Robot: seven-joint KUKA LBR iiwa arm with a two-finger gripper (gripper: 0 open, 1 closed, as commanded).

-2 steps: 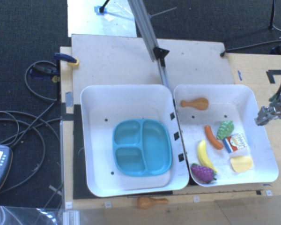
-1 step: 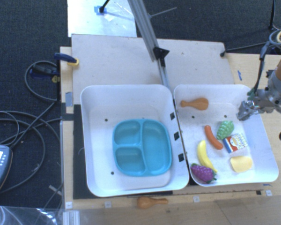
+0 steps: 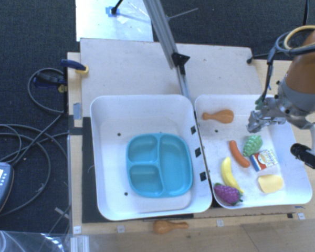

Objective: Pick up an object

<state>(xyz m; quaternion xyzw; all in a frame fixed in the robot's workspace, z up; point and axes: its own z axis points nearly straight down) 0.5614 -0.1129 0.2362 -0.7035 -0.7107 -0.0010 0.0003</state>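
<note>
Two white bins sit on the tabletop [image 3: 136, 67]; my gripper [image 3: 256, 124] hovers in the right bin [image 3: 299, 156], closure unclear, green toy [image 3: 252, 145] just below, bare floor toward the drumstick [image 3: 219, 116].

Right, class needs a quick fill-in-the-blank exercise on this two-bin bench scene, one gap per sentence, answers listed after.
1. The light-blue divided plastic tray lies in the ____ bin.
2. The yellow toy banana lies next to a purple bunch of ____.
3. The tan toy drumstick lying outside the bins rests near the ____ edge of the bench.
4. The two-finger gripper hovers above the ____ bin.

Missing words: left; grapes; front; right
</note>
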